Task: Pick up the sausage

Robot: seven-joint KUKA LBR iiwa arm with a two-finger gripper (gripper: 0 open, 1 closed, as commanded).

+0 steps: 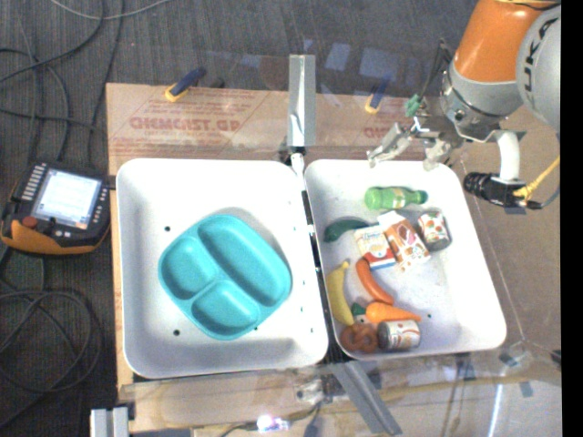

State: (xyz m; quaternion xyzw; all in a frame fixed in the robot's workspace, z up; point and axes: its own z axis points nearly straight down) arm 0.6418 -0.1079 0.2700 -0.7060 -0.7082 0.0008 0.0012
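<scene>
Dark carpet strewn with cables surrounds the bench, and we see a cardboard sheet (196, 121) behind the bins with faded red print we cannot read fully. Our left bin (137, 189) holds a teal divided plate (225, 275). Our right bin (474, 271) holds the sausage (372, 282), lying orange-red near the middle, beside a banana (339, 294) and just under a small carton (375, 245) whose label is too small to read. A green bottle (394, 197) lies near the back. Our gripper (410, 146) hangs above the right bin's back rim with its fingers spread, grasping nothing.
</scene>
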